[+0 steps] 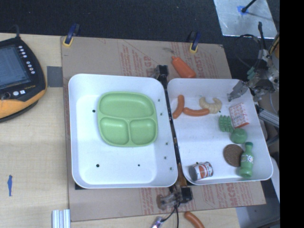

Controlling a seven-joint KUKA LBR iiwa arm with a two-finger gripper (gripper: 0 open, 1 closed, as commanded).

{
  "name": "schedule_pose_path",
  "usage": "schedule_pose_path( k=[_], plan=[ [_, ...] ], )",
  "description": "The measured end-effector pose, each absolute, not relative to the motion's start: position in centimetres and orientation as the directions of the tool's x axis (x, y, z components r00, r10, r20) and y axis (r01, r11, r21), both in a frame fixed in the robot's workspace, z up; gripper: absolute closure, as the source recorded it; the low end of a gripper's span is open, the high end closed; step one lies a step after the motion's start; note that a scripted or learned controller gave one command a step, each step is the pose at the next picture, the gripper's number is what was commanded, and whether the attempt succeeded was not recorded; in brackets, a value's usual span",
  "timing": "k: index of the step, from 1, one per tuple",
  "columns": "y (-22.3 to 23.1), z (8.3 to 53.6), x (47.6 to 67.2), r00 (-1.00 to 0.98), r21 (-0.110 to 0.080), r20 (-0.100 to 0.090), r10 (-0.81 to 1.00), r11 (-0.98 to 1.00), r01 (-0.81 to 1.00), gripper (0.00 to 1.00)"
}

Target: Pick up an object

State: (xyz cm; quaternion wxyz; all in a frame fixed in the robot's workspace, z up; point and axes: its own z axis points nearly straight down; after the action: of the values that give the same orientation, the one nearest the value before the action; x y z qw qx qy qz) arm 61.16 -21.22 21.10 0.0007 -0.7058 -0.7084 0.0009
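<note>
Gripper (236,93) at right bin's (190,141) far right rim, finger state cannot be told, red-white carton (238,115) just beside it, lettering illegible, green compartment plate (127,118) in left bin (85,151), smooth plastic.

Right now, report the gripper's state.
Gripper: at the right bin's top right corner, holding nothing visible; open or shut cannot be told.
</note>
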Motion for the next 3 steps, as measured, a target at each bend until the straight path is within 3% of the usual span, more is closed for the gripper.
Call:
schedule_pose_path(
  k=[1, 2, 3],
  plan=[
    [-21.2, 11.1, 57.0, -0.004, -0.002, 0.0, 1.0, 0.004, 1.0, 0.0],
    [-19.8, 9.3, 65.5, -0.003, -0.002, 0.001, 1.0, 0.003, 1.0, 0.0],
    [-21.2, 9.3, 65.7, -0.003, 0.001, -0.001, 1.0, 0.003, 1.0, 0.0]
  ],
)
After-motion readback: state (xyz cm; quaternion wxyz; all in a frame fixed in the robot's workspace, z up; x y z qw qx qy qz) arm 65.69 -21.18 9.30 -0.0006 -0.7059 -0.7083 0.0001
